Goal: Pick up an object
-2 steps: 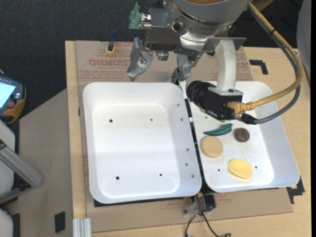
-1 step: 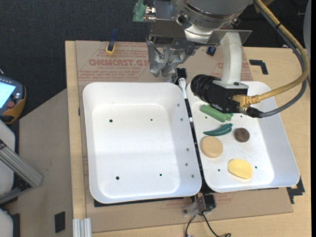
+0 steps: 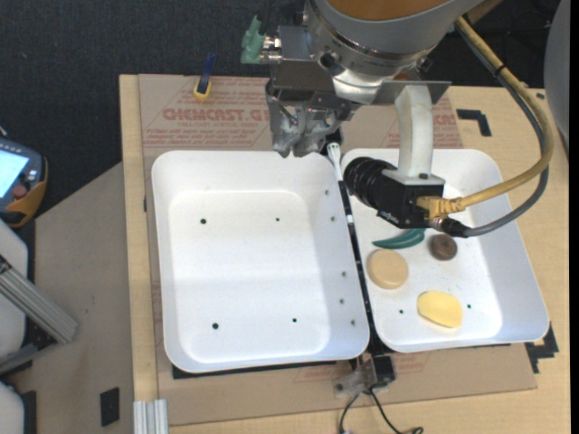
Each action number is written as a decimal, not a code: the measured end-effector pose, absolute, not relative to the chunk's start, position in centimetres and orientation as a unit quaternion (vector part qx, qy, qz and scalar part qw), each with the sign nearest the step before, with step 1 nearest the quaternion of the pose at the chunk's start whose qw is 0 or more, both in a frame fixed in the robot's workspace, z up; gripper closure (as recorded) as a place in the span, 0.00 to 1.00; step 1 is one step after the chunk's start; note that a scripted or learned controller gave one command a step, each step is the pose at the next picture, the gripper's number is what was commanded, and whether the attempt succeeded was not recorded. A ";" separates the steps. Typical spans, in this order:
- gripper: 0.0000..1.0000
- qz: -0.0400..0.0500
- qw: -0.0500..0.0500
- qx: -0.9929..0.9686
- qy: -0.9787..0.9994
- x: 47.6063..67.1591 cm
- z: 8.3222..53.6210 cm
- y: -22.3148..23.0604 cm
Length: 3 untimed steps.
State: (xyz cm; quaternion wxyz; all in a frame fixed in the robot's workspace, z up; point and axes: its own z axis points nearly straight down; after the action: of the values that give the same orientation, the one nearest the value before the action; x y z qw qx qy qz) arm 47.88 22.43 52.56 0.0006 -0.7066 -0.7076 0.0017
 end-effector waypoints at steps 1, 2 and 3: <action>1.00 0.005 0.002 -0.708 -0.706 51.5 43.1 22.4; 1.00 0.007 0.003 -0.707 -0.707 47.6 31.7 22.4; 1.00 -0.001 -0.001 -0.709 -0.705 50.2 34.5 18.2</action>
State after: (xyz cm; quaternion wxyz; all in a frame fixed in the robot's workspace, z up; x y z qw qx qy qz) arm 50.23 18.16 34.45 -0.0013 -0.7091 -0.7051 -0.0010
